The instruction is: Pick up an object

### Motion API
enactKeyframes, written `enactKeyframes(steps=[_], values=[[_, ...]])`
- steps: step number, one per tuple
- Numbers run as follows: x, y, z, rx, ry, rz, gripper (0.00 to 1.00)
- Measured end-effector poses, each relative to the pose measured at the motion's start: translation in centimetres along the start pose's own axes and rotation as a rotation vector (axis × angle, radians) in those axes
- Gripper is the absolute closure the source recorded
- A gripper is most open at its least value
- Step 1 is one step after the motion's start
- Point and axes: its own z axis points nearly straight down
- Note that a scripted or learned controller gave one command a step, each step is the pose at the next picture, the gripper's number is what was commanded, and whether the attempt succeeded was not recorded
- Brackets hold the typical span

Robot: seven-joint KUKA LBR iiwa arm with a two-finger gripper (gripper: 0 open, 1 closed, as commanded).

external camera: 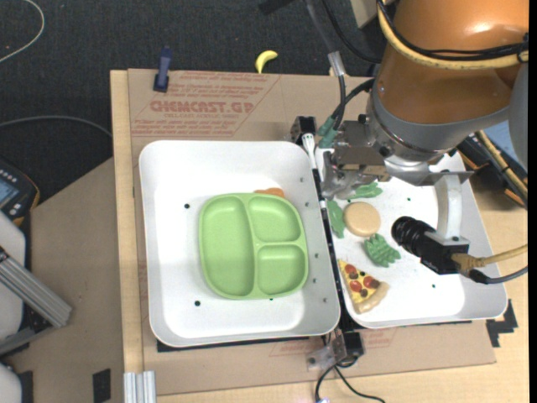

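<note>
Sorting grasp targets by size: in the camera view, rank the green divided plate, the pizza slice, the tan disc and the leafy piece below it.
1. green divided plate, by far.
2. pizza slice.
3. tan disc and leafy piece look about alike; no ranking between them.

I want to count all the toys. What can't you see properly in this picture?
In the camera view:
- the orange thing sits mostly behind the green plate, so I can't name it.
- the right bin has its far end covered by the arm; toys may hide there.
</note>
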Motion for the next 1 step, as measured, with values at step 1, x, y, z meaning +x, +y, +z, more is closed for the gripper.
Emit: enactKeyframes(steps=[1], values=[[-6.44, -0.03, -0.64, -0.001, -0.002, 0.008, 1.00]])
